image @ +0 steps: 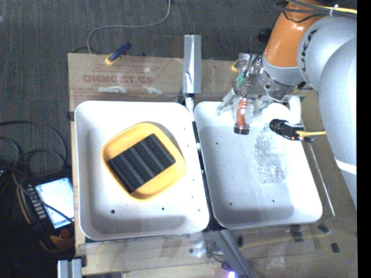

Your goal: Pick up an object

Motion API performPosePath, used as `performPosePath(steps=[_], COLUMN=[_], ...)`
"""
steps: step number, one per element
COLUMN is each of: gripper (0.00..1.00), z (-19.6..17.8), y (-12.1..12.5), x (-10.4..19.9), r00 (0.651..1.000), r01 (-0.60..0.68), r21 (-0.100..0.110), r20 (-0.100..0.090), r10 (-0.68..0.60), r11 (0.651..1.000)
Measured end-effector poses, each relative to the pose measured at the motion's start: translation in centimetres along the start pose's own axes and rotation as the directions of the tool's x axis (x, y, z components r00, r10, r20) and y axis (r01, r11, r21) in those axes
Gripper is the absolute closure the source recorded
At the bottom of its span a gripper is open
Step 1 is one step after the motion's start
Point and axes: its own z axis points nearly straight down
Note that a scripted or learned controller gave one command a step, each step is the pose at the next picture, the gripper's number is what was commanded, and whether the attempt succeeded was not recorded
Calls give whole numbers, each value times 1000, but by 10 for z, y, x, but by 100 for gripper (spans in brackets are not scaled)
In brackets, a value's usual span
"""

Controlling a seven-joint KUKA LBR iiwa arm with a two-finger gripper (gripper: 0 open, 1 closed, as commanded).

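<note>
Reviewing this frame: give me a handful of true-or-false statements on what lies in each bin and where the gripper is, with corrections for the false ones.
1. The yellow tray with a black ribbed insert lies in the left bin. True.
2. The gripper is above the left bin. False: it is over the far part of the right bin.
3. A clear crinkled plastic item lies in the right bin. True.
4. The yellow tray stands on edge against the bin wall. False: it lies flat, turned at an angle.
5. The clear plastic item sits between the gripper's fingers. False: it lies on the bin floor, apart from the gripper.
</note>
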Motion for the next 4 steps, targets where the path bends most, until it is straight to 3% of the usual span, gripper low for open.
performPosePath(steps=[1,2,4], gripper=[0,0,0], z=[82,85,85], y=[1,4,4], x=[-25,-28,-29], r00=[965,948,942], r01=[263,317,335], r21=[-2,-3,-3], r20=[2,13,13], r10=[-263,-317,-335], r11=[965,948,942])
